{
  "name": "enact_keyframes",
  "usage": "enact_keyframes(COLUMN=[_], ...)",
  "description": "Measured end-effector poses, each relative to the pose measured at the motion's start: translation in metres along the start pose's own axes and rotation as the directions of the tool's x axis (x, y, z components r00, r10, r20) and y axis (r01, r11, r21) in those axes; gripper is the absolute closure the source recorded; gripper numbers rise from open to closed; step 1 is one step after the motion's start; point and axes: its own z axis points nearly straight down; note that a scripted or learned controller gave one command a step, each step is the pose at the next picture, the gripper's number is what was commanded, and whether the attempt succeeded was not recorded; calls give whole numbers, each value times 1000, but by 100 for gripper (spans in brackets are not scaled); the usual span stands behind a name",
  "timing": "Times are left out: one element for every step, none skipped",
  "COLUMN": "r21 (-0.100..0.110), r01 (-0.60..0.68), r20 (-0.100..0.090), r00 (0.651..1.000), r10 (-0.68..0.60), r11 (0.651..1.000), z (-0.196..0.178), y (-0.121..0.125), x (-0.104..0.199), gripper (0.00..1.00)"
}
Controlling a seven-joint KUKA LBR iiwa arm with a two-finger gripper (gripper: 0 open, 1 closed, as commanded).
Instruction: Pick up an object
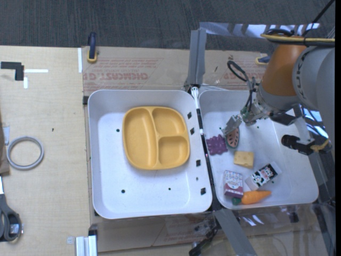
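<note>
Wooden surface (pixel 48 105), two white bins. Gripper (pixel 233 126) is low in the right bin (pixel 298 188), just above the watermelon slice (pixel 232 138) at centre right; whether it's clamped, I cannot tell. Nothing lifted yet, so the pick remains.

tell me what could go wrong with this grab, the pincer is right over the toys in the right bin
The pincer hangs just above the watermelon slice, with the purple grapes and cheese wedge close by. It may nudge a neighbour or catch two at once. The slice lies flat, so it could slip out. The toys sit near the bin wall, which may block the approach.
</note>
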Motion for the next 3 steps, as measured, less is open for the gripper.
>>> enact_keyframes(r21=[0, 0, 3], r01=[3, 3, -190], r20=[3, 2, -1], r00=[1000, 1000, 982], r10=[-3, -3, 190], r11=[1000, 1000, 982], z=[-9, -9, 1], y=[1, 1, -82], x=[0, 0, -14], gripper=[100, 0, 0])
